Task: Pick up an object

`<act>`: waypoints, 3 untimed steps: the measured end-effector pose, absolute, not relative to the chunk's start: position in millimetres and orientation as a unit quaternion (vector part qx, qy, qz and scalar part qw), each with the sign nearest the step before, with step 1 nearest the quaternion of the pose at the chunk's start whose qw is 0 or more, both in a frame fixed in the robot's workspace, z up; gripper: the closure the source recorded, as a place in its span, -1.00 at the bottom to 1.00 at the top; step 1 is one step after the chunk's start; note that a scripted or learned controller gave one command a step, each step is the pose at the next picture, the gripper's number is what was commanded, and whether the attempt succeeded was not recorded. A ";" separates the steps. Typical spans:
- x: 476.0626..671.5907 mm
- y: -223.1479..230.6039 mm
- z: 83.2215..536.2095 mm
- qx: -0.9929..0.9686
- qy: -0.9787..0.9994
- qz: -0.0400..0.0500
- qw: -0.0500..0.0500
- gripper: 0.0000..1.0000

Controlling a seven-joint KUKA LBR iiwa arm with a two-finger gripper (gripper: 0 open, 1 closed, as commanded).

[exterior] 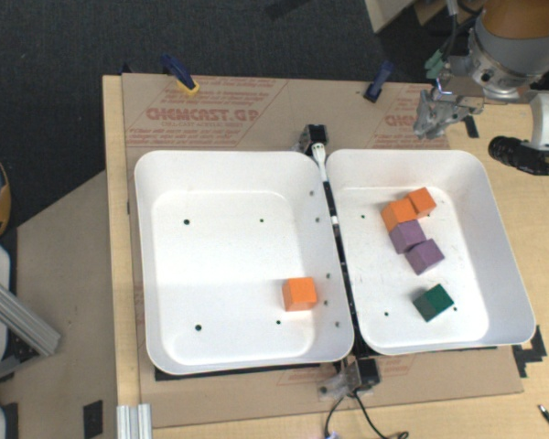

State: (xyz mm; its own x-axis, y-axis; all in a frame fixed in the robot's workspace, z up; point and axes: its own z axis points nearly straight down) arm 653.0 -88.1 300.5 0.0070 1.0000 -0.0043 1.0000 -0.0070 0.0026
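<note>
Blocks are the candidates here, and none is lifted yet. Nearest the camera, at the front of the right bin (508, 245), lies a green block (433, 302), tilted on the floor and apart from the others. At about the same depth, a lone orange block (300, 294) sits in the left bin (156, 245), close to the inner wall and front corner. Further back in the right bin four blocks form a diagonal chain: a purple block (425, 255), a second purple block (405, 235) touching it, then an orange block (398, 213) and another orange block (422, 201), the pairs pressed together.

Beyond the bins, over the cardboard-covered bench (210, 108) just behind the right bin's far rim, hangs the gripper (436, 117), with the arm (517, 26) rising behind it. Nothing is between its fingers (426, 122); whether they are spread or closed I cannot tell, as they blur together at this angle.

By my judgement this is the approach step, before any descent. The next move calls for carrying the gripper forward over the right bin and choosing a target. The green block looks the easiest, since it has free space on every side. The chained blocks would leave the fingers little room to straddle one without nudging its neighbour.
</note>
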 end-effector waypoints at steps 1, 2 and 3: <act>636.7 -128.7 305.3 0.709 0.706 -0.001 0.000 1.00; 605.2 -218.5 273.5 0.711 0.704 -0.003 -0.001 1.00; 580.3 -224.8 280.5 0.708 0.706 0.000 0.000 1.00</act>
State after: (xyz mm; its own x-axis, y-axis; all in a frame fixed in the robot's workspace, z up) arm 580.3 -224.8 280.5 0.0025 1.0000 0.0000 1.0000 -0.0025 -0.0009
